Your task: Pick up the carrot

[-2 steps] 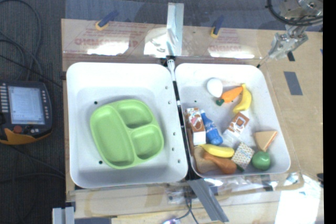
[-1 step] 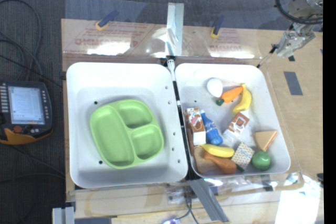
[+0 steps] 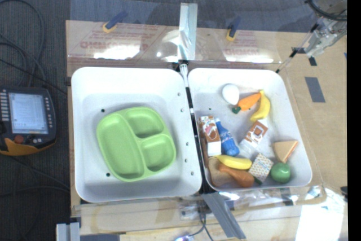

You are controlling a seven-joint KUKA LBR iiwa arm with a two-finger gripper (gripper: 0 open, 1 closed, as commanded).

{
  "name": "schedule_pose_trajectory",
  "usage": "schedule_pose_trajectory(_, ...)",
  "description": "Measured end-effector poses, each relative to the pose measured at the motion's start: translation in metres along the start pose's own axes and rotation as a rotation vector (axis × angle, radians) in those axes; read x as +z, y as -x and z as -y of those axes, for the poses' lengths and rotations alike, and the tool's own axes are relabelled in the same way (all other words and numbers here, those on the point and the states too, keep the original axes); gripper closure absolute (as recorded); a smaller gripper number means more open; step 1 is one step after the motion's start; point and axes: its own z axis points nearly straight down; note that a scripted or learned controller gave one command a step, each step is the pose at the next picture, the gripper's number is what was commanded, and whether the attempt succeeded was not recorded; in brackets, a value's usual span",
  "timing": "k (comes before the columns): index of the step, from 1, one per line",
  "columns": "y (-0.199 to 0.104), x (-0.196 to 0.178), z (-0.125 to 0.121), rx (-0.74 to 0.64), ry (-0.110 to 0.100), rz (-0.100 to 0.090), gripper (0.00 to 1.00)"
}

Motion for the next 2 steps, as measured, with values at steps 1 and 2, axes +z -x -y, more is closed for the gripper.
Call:
schedule_pose_trajectory(1,0.004,0.039,-0.008,-0.367,0.005,0.004,1.0)
schedule_pose_trajectory(2,0.006,-0.01,0.001,-0.564,0.001,0.0,1.0)
